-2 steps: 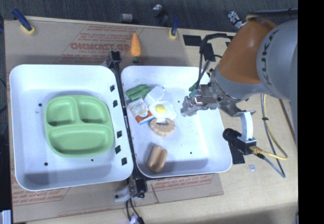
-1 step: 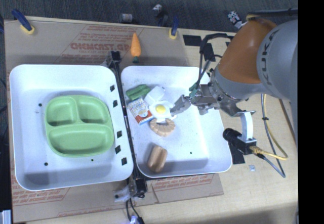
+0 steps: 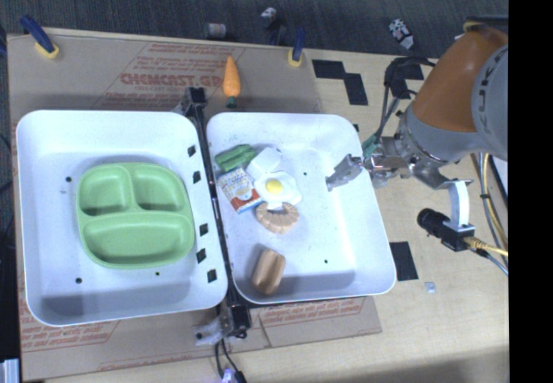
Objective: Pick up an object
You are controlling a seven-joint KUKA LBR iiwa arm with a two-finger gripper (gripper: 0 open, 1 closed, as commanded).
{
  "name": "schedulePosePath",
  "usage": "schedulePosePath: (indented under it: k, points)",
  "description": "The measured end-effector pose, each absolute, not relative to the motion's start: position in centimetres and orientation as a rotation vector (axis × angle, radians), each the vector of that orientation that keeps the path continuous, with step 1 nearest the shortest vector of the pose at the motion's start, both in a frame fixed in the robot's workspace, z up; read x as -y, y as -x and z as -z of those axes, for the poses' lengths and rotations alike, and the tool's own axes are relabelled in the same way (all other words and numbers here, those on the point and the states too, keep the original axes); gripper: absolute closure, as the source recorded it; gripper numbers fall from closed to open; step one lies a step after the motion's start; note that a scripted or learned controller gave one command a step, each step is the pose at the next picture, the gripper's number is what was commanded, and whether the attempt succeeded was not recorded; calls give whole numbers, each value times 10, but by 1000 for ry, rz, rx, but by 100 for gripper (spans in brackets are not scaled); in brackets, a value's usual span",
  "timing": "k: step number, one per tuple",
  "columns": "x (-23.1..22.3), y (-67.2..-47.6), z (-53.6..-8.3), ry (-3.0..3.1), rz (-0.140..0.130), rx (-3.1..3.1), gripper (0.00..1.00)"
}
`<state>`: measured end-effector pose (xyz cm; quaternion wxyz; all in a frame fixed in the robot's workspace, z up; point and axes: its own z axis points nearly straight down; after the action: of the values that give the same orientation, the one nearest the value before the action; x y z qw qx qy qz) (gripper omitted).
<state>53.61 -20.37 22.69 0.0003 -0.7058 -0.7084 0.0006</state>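
The right bin (image 3: 346,260) holds several toy foods. A fried egg (image 3: 278,189) lies near its middle, with a tan ridged pastry (image 3: 277,217) just below it. A green pea pod (image 3: 233,155) and a small red-and-white packet (image 3: 238,188) sit at the bin's left side. A brown bread roll (image 3: 267,271) rests near the front wall. My gripper (image 3: 343,171) hangs over the right part of this bin, to the right of the egg and apart from every item. I see nothing in its grasp.
The left bin (image 3: 43,200) carries a green divided plate (image 3: 134,214). An orange toy carrot (image 3: 231,79) lies on the cardboard behind the bins. Blue clamps (image 3: 39,37) hold the cardboard's back edge. Cables and a black fitting (image 3: 445,230) sit right of the bins.
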Motion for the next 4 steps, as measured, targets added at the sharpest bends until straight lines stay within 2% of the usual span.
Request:
schedulePosePath:
  k: [1,2,3,4]
  points:
    - [210,-536,-105,2211,-4,2224,0]
    - [211,-476,-166,2215,-1,2225,0]
    - [210,-477,-92,2211,-1,2227,0]
    - [211,-477,-102,2208,-2,2233,100]
